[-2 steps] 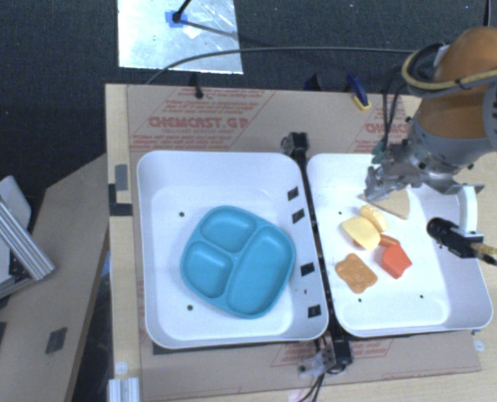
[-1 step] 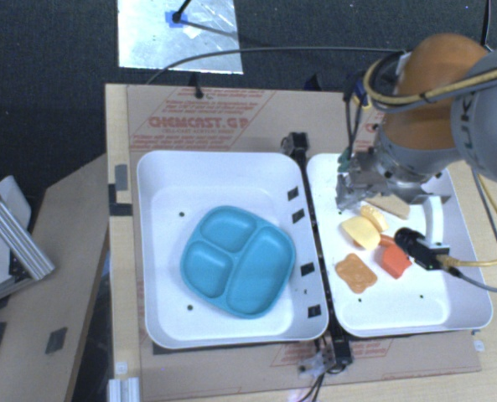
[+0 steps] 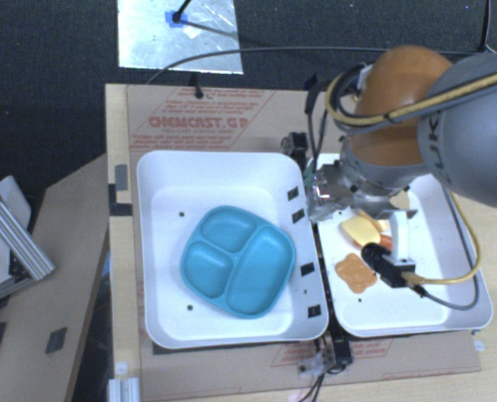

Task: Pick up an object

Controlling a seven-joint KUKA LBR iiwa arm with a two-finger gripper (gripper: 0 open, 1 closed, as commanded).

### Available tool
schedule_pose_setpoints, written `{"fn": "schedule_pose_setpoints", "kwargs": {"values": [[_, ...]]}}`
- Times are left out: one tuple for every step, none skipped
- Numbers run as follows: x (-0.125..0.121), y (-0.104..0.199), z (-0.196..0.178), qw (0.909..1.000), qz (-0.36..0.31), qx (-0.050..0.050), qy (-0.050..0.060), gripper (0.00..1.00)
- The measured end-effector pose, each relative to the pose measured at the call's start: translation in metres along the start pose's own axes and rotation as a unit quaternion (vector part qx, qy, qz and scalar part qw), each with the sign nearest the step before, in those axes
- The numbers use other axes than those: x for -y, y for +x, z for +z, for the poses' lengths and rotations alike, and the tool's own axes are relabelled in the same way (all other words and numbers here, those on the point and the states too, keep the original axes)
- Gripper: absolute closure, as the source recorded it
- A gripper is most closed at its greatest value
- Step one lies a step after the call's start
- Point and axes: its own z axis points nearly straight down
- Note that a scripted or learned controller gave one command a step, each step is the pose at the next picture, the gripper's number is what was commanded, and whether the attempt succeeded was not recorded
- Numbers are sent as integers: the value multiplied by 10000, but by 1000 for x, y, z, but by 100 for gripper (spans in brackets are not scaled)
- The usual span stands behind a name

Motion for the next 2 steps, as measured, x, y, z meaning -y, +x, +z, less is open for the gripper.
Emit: {"fn": "schedule_pose_setpoints", "kwargs": {"values": [[27,39,5,10000,14,7,3,100],[26,37,5,10000,35,9,-5,0]]}}
